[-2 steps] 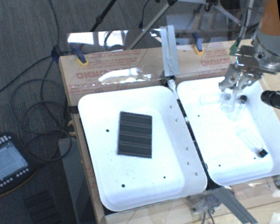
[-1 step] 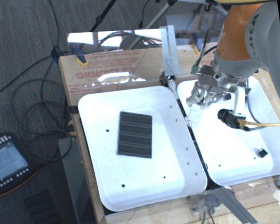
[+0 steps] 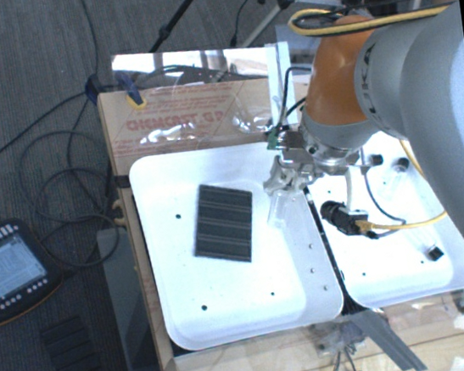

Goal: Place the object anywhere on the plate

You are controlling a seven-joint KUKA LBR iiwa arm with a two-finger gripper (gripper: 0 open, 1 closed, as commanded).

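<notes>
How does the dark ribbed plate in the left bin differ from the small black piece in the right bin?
The ribbed plate is far larger than the small black piece. The plate shows parallel grooves; the piece is too small to tell. The plate lies mid-bin, the piece near a corner. Both are dark.

Left bin mostly open
A ribbed black plate (image 3: 223,222) lies mid-floor in the left bin (image 3: 175,317), bare white all around it; the arm (image 3: 348,95) overhangs the shared rim.
</notes>
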